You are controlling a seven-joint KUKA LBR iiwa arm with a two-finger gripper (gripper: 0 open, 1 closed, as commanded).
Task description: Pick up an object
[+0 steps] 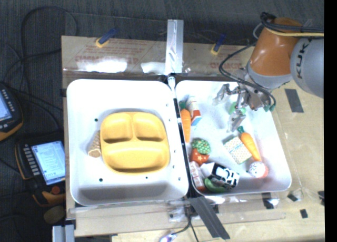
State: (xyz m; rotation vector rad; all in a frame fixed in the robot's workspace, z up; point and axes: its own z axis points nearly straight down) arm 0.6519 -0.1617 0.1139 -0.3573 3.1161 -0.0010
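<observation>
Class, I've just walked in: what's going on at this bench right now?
A grey robot arm with an orange band reaches in from the right, its pincer hanging over the right bin, above its upper part. Nothing shows between its fingers. Below it lie a carrot and other small toys. The left bin holds a yellow divided tray.

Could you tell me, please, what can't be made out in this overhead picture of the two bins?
- Gripper, camera view: too small and blurred to tell how it is set, or whether it touches anything.
- Ice cream cone: partly hidden behind the yellow tray in the left bin.
- Green toy in the right bin: mostly covered by the black-and-white toy.
- Arm: cut off by the right edge.
</observation>
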